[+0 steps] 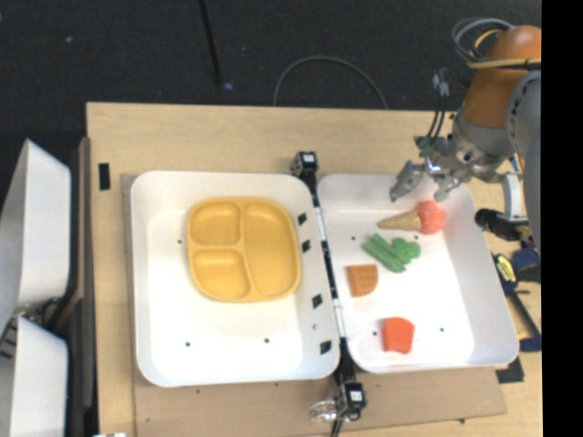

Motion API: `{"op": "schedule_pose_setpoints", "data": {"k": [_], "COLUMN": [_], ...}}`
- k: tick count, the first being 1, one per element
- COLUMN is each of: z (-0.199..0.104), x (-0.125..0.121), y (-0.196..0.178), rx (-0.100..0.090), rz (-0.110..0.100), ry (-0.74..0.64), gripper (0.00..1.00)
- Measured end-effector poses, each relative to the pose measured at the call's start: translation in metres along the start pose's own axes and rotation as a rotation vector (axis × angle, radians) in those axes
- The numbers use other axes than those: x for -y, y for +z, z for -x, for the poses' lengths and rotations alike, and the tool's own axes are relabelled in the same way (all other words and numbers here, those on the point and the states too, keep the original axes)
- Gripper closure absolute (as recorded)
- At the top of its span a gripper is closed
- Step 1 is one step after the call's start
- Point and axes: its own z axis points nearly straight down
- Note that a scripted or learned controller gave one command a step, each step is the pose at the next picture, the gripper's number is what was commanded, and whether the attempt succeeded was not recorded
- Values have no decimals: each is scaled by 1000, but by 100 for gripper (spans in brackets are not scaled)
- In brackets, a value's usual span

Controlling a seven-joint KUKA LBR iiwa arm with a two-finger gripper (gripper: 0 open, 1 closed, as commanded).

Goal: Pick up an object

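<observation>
In the right bin (474, 326) lie a toy ice-cream cone (417, 218) with a pink scoop, a green toy (393, 250), an orange-brown waffle piece (362, 279) and a red-orange block (397, 334). My gripper (425, 183) hangs over the bin's far edge, just above and behind the cone. Its two fingers are spread apart, open, with nothing between them.
The left bin (164, 335) holds a yellow divided plate (243, 248). Black clips (305, 163) run along the seam between the bins. White boxes (36, 235) stand at the far left, and tools (510, 262) lie off the bench's right side.
</observation>
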Motion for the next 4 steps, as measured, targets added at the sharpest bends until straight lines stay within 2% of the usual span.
{"op": "schedule_pose_setpoints", "data": {"k": [2, 3, 4], "z": [0, 2, 7], "x": [-2, -4, -8], "y": [69, 54, -9], "rx": [0, 5, 0], "rz": [1, 7, 8], "ry": [-6, -9, -5], "gripper": [0, 100, 100]}}
